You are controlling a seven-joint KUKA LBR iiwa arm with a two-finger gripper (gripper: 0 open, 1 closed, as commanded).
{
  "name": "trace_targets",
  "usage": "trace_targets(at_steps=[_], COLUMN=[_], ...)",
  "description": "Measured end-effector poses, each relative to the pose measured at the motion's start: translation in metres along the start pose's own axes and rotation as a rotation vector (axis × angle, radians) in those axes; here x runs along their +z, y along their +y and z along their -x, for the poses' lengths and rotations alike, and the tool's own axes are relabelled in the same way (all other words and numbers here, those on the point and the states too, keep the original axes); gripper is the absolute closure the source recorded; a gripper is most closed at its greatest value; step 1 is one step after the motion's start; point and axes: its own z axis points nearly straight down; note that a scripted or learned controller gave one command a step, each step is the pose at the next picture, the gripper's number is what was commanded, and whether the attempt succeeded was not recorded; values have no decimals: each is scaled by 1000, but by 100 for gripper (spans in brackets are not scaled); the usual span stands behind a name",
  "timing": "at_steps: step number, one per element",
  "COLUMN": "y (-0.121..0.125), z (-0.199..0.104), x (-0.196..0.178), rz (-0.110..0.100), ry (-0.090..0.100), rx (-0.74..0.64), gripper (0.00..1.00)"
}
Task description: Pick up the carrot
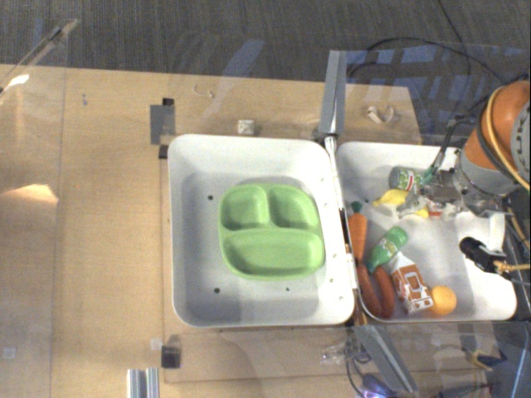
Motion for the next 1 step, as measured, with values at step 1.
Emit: trace_targets(at_steps=[1], y=[69], z=[2], x=[13], rz=[-42], ry=[3], rx=[-76], gripper=[0])
